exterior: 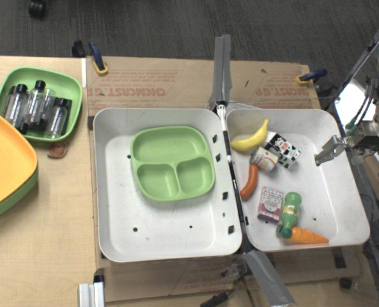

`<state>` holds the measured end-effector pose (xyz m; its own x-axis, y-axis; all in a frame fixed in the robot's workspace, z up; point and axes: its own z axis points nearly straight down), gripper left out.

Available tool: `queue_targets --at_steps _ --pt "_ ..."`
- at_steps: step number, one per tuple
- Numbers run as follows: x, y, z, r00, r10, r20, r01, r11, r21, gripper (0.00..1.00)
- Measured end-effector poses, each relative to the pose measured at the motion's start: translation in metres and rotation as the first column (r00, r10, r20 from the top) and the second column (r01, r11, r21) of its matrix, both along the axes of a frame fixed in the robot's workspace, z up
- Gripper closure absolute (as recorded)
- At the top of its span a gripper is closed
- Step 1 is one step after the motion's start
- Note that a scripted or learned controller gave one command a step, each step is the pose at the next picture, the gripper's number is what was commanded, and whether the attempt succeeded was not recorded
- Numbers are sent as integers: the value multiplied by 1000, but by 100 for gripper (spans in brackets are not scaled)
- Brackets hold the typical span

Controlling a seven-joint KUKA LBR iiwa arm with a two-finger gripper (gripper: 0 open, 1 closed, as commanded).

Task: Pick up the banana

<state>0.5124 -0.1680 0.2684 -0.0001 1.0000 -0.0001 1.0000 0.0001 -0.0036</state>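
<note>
The yellow banana (250, 137) lies curved in the far left corner of the right bin (342, 235), close to the divider between the two bins. It touches a small tan can (264, 158) at its near side. My gripper (330, 151) hangs at the right bin's right side, well to the right of the banana and apart from it. Nothing shows in the gripper.
Around the banana lie a black-and-white box (283, 149), a reddish sausage (248, 182), a pink carton (270, 203), a green bottle (290, 212) and a carrot (306, 236). The left bin (112, 235) holds a green divided plate (173, 164). A green tray of bottles (39, 104) and orange plates (4, 165) sit at the far left.
</note>
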Motion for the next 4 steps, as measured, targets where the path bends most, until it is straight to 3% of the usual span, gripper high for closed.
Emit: queue_targets --at_steps 1,2,3,4 --pt "-35 42 -42 948 -318 -1 318 948 -1 0" --pt "-35 101 -78 876 -483 -1 483 876 -2 0" --pt "-35 180 -78 817 -577 1 577 817 -3 0" --pt "-36 325 -114 876 -482 0 482 876 -6 0"
